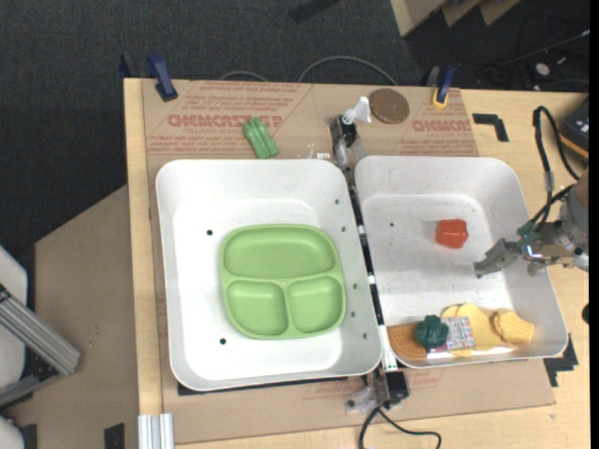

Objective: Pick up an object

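Dark carpet surrounds a cardboard-topped bench [225, 120] bearing two white bins. Left bin [187, 279] holds a green divided tray [281, 279]. Right bin [412, 185] holds a small red block [452, 233] near its centre, with a pile of yellow, tan and dark green toys [463, 330] at six o'clock. That block looks light, rigid and easy to pinch across its flat sides. At the bin's three o'clock the gripper [491, 260] hangs low, touching nothing I can make out; whether it is spread I cannot tell.
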Motion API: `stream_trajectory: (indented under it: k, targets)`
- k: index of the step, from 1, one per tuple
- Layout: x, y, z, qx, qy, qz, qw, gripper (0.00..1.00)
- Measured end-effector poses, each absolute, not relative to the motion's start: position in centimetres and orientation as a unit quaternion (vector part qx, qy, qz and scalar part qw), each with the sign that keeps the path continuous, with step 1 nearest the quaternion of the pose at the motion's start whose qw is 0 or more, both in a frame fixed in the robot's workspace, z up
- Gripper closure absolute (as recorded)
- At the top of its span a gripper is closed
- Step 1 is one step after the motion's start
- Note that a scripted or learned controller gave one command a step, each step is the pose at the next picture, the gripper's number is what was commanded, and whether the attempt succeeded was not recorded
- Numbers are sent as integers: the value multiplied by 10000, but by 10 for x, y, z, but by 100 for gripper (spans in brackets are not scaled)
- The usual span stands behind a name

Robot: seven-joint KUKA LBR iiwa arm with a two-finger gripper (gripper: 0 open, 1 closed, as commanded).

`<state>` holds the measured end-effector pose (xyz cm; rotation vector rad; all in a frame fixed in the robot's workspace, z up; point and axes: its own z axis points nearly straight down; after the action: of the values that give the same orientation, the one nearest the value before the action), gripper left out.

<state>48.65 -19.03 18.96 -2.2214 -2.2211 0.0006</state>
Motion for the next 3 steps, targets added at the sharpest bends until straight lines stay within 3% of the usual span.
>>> stream_trajectory:
  k: [1, 2, 3]
  targets:
    - [537, -216, 88, -7067, -7075, 10, 18, 0]
    - [600, -142, 84, -7038, -7104, -27, -9, 0]
    - [598, -148, 96, -7064, -7078, -12, -22, 100]
